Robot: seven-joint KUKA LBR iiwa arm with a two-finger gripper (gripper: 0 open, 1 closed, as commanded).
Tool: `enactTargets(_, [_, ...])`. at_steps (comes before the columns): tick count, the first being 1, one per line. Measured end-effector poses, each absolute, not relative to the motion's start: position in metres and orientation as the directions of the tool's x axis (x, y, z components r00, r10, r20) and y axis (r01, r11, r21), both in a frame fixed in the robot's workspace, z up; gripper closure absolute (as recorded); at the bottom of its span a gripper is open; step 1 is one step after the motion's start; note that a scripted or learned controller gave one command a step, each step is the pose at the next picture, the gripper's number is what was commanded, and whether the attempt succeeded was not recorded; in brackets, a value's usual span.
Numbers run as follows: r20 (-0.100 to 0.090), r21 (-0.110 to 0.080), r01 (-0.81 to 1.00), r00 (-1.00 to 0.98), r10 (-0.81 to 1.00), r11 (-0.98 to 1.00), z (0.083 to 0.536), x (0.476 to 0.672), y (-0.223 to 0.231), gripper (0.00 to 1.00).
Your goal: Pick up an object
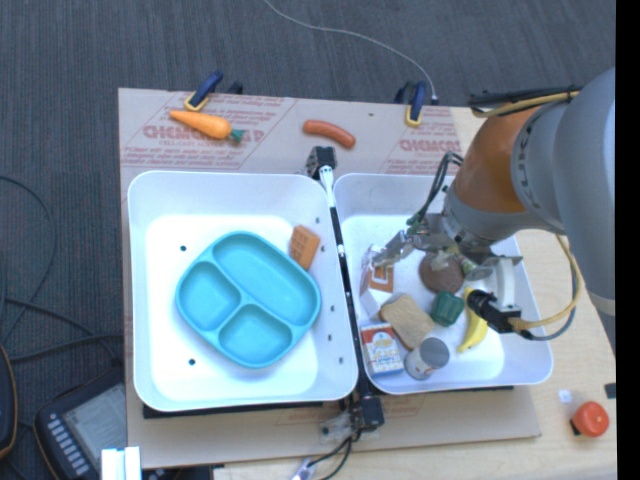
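Observation:
My gripper hangs low over the left part of the right bin, just above a crumpled white and red packet. Right beside it lies a brown round object. Nearer the front are a tan bread slice, a green cup, a yellow banana, a small red and white box and a grey can. Nothing visibly hangs from the gripper.
The left bin holds a blue divided plate and an orange block. On the cardboard behind the bins lie a toy carrot and a sausage. An orange object sits at the bench's front right.

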State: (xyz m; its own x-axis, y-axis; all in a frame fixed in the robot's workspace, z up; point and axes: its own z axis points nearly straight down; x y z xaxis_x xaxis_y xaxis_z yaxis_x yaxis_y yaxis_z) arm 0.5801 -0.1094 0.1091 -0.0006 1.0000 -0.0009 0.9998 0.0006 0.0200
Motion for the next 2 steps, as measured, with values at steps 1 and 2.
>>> enactTargets(1, [-0.001, 0.022, 1.0, 0.0, 1.0, 0.0, 0.109, 0.5798, -0.1094, 0.0])
enactTargets(2, [-0.001, 0.022, 1.0, 0.0, 1.0, 0.0, 0.109, 0.5798, -0.1094, 0.0])
